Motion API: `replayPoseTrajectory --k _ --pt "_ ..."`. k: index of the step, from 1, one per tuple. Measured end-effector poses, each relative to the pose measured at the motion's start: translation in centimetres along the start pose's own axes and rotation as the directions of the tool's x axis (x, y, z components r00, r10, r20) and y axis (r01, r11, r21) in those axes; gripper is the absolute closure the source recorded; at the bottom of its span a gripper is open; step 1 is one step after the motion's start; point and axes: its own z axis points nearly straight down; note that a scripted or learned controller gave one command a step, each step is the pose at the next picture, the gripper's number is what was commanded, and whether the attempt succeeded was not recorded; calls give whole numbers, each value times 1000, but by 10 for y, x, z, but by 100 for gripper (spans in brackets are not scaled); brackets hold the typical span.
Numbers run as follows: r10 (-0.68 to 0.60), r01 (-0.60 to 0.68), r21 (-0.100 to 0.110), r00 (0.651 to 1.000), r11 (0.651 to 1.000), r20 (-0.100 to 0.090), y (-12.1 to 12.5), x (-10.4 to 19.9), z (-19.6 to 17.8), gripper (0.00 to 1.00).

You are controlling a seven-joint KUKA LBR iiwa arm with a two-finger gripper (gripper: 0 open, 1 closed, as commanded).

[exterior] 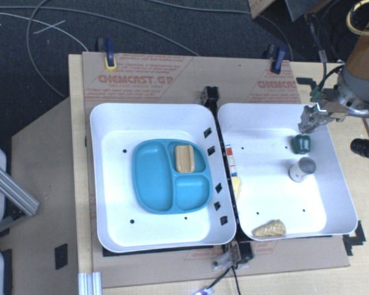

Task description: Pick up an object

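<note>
Camera view: my gripper [309, 119] hangs over the far side of the right bin [332, 217], with the green object [301, 144] just below it in the picture.

I cannot tell how my gripper is set; it is too small and blurred. Nothing shows gripped. The green object lies just toward the near side of me and looks the closest pick. The grey cup [301, 169] lies further the same way. The tan piece [269, 228] is well apart, by the near rim. I judge a short drop toward the near side would put me on the green object, which is too compact to show a long axis.
</note>
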Motion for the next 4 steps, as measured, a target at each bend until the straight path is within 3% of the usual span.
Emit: replayPoseTrajectory --k 1,4 --pt "-4 4 4 1000 1000 -4 -20 52 -10 100" --pt "-4 4 7 1000 1000 -3 -69 195 12 100"
